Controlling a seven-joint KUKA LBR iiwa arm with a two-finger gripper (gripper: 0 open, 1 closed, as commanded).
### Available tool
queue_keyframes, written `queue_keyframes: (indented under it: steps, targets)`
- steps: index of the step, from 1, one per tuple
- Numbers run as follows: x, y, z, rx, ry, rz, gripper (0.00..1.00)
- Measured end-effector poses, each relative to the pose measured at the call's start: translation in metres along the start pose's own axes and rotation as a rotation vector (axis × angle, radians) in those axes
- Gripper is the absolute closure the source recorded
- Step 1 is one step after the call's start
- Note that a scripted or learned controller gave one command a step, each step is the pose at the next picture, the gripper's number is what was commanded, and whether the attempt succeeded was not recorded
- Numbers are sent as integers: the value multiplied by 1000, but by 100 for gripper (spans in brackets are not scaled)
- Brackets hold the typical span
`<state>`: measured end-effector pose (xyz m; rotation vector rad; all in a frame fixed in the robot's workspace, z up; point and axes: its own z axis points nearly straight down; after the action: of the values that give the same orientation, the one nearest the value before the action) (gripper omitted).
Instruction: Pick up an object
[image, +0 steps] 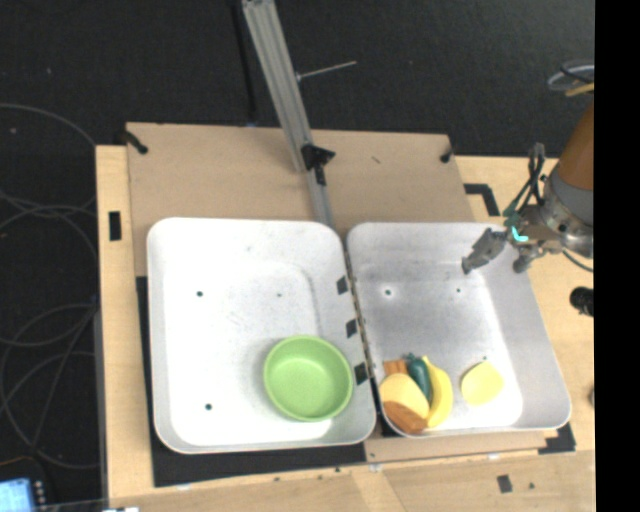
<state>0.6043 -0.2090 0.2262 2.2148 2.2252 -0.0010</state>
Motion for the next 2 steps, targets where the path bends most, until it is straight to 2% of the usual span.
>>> queue_keyframes:
  steps: [2]
  targets:
    - [-5,-13,93,5,0,6,0]
